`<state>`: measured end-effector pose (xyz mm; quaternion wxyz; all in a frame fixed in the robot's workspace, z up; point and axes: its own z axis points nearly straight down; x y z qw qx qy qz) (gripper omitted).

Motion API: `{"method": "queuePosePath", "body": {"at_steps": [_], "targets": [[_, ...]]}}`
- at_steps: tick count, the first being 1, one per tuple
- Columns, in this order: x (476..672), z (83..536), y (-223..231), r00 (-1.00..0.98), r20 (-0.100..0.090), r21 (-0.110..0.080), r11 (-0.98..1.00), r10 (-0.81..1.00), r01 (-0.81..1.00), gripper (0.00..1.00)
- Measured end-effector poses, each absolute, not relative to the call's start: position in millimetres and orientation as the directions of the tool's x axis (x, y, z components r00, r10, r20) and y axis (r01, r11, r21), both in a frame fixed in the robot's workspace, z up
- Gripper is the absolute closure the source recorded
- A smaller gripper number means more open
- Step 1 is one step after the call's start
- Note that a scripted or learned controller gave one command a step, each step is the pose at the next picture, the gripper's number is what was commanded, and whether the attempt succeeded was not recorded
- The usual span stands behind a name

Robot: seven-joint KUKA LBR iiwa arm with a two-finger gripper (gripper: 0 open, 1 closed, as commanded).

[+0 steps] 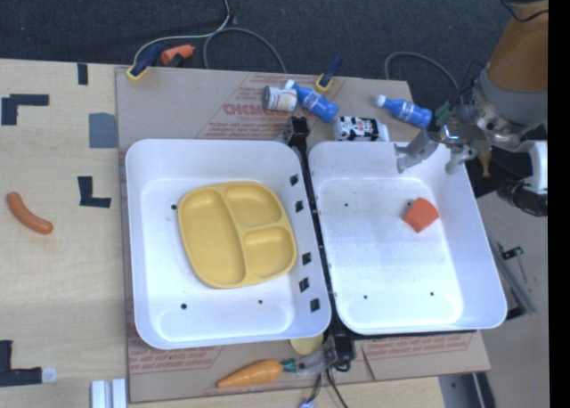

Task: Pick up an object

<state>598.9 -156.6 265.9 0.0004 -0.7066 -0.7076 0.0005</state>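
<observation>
Pincer (436, 152) hangs over the back right corner of the right bin (463, 304), fingers (411, 155) spread apart, nothing between them. Only pickable thing in that bin is the orange block (421, 214), lying on the bin floor near the right wall, forward of the pincer and well clear of it. Risks, as I judge them: the block sits tilted and close to the wall, so a straight drop could clip the rim or nudge the block away; a small, angled block may also squirt out as the fingers close. Left bin (147, 246) holds a yellow divided plate (237, 233), flat and wide, a poor target. Hard to read: the arm's upper part is cut off at the frame edge, the fingertips blur against the bin wall, and the pincer's height above the bin is unclear.
</observation>
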Motion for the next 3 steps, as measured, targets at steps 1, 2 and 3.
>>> {"method": "queuePosePath", "body": {"at_steps": [1,2,3], "targets": [[594.1,141.0,-208.7,0.003,0.000,-0.010,-0.003,1.000,1.000,0.00],[589.6,83.0,-218.8,-0.001,-0.003,0.003,0.001,1.000,1.000,0.00],[634.5,87.2,-199.2,-0.004,-0.004,0.006,0.004,1.000,1.000,0.00]]}}
